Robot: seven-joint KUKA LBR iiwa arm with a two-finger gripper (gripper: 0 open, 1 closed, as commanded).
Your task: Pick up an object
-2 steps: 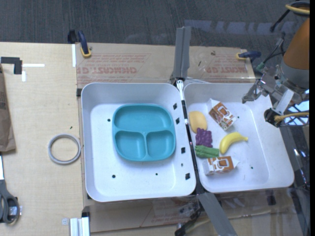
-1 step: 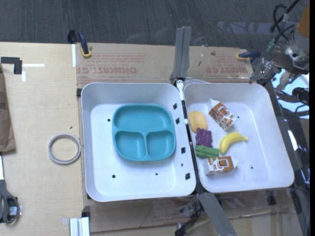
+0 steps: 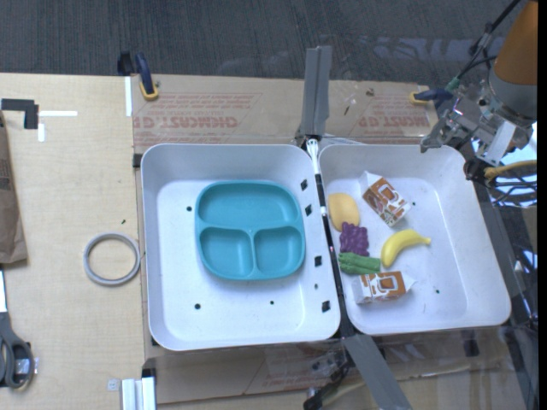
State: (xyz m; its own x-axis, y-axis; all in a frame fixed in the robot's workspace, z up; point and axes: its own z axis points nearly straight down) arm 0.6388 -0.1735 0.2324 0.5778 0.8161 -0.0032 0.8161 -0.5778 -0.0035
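At frame centre-left, a smooth turquoise divided plate [image 3: 251, 230] lies in the left bin [image 3: 162, 254]. Right of it, a curved glossy yellow banana [image 3: 403, 245] lies in the right bin [image 3: 466, 254]. My gripper [image 3: 457, 131] hangs upper right; whether it is parted I cannot tell.

Brightness: the scene was evenly and brightly lit, the two white bins [image 3: 162, 254] close to washed out
Floor: the dark carpet [image 3: 256, 15] at the top stayed dim and grainy
Shadows: soft and short, a faint one lay under the blue tray [image 3: 251, 229] and beside the banana [image 3: 403, 246]
Glare: a mild sheen showed on the bin rims and on the tape roll [image 3: 112, 258]
Sharpness: the middle was fairly crisp, while the arm [image 3: 517, 54] at upper right looked soft
Edges: lines bowed slightly toward the corners
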